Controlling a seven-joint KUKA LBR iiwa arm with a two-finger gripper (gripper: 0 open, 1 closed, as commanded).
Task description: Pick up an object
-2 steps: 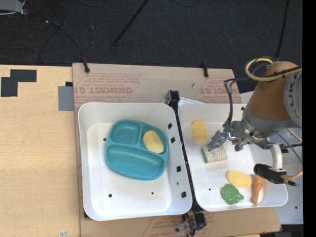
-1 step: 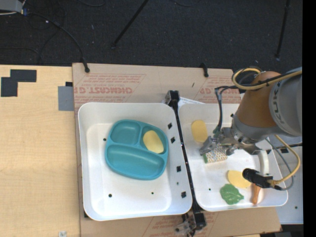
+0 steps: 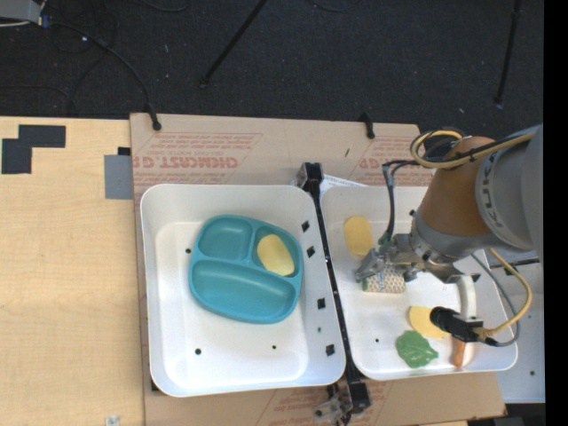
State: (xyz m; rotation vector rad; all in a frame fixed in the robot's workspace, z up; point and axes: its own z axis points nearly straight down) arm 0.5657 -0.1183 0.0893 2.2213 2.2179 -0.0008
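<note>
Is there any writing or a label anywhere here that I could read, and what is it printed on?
"CHEMCAST GP" is the likely reading of the red print on the brown board behind the left bin; it stands upside down and blurred.
A second red print on the same board, behind the right bin, is too blurred to read.
Faint red print at the board's near edge is also unreadable.

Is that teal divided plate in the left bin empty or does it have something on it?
Not empty. The teal divided plastic plate holds one pale yellow oval piece in its upper right compartment; the other compartments look bare.
</note>
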